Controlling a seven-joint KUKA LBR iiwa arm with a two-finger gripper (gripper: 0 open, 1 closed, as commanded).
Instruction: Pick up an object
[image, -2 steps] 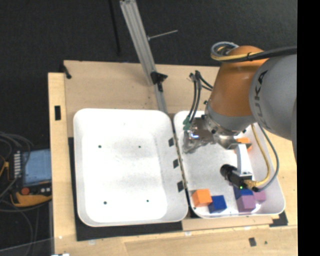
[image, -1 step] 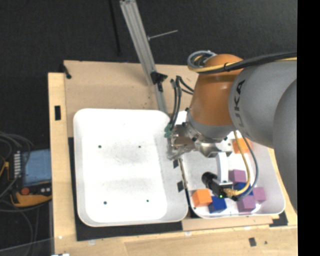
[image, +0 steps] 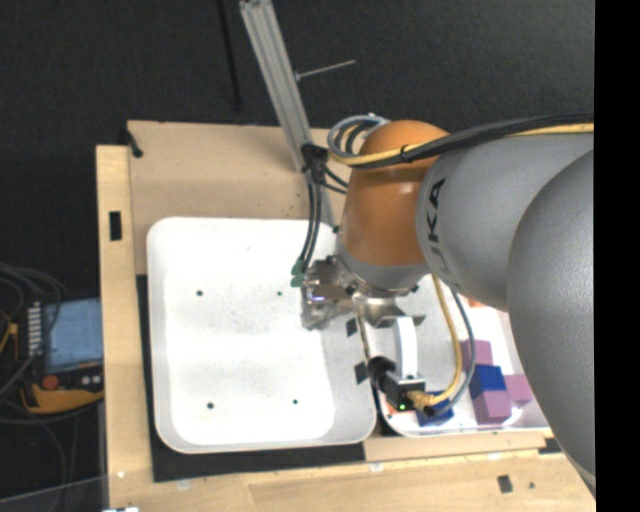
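Note:
My arm, grey with an orange band (image: 390, 200), reaches in from the right and covers most of the right bin (image: 470, 425). The gripper (image: 385, 345) hangs below the orange wrist over the seam between the two bins, near the right bin's left edge. Cables and the wrist body hide what lies between its fingers. In the right bin, a purple block (image: 492, 405), a blue block (image: 487, 380) and a pink-purple piece (image: 481, 352) lie to the gripper's right, apart from it. An orange-red object (image: 480, 300) peeks out at the arm's edge.
The left bin (image: 240, 330) lies to the left on the wooden bench (image: 200, 170). A slanted metal rail (image: 280, 80) rises at the back. A blue and yellow device with cables (image: 65, 350) sits off the bench at far left.

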